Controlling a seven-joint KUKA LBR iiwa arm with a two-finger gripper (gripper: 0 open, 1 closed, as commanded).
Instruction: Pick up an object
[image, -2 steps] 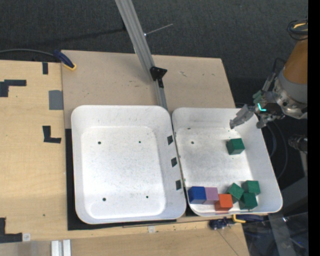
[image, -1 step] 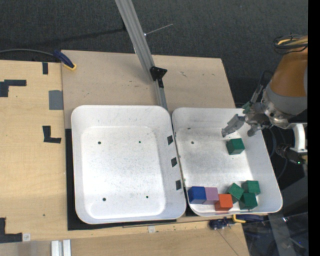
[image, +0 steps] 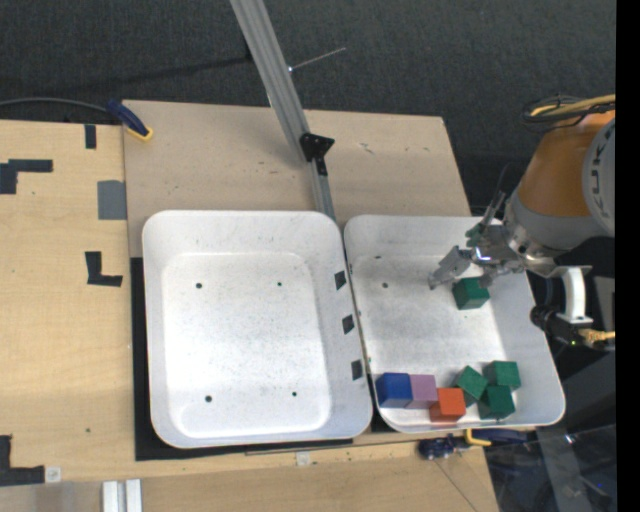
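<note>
Though the frame is searched corner to corner, no brand, label or legible writing turns up — just black tape marks on the wooden bench (image: 60, 300) at the left.

Two white bins sit side by side in the middle of the frame. The left bin (image: 160, 300) has its whole floor open. The right bin (image: 400, 330) keeps a broad bare patch through its upper-left and centre, while its lower edge is crowded: a blue cube (image: 394, 388), a lilac cube (image: 423, 388), an orange cube (image: 450, 402) and three green blocks (image: 490, 388) huddle against the bottom wall, touching or just beside one another.

A lone green block (image: 470, 293) lies in the upper right of the right bin, near its right wall and well apart from the cluster. The gripper (image: 462, 267) hangs just above and left of it; one grey finger (image: 447, 268) slants down-left, clear of the block. Nothing sits between the fingers, though how wide they stand is too small and blurred to tell.

The grey arm with its orange band (image: 565, 185) enters at the right, cut off by the frame. A slanted metal pole (image: 285, 85) crosses the top centre, running out of the upper edge.
</note>
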